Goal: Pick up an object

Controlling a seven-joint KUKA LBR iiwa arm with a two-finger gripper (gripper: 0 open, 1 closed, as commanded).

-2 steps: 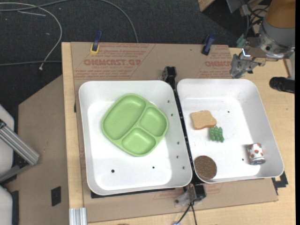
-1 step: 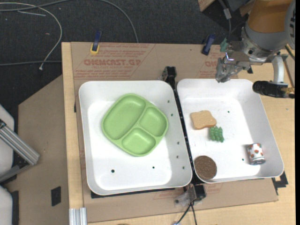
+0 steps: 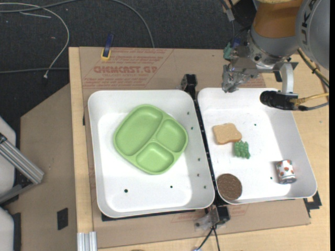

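My gripper [image 3: 230,83] hangs above the far left corner of the right bin [image 3: 261,195], with nothing visible in it. In that bin lie a tan slice of toy bread [image 3: 226,134], a small green broccoli-like piece [image 3: 241,149] just right of and below it, a brown round disc [image 3: 229,186] at the near left corner, and a small red-and-white can [image 3: 285,171] on its side near the right wall. The bread lies well below the gripper in the view, and the other pieces are farther still.
The left bin [image 3: 104,192] holds a light green divided plate [image 3: 151,138]. A black part [image 3: 277,99] with a yellow cable sticks out over the right bin's far right area. Black clamps [image 3: 188,81] sit between the bins. Cardboard lies under both bins.
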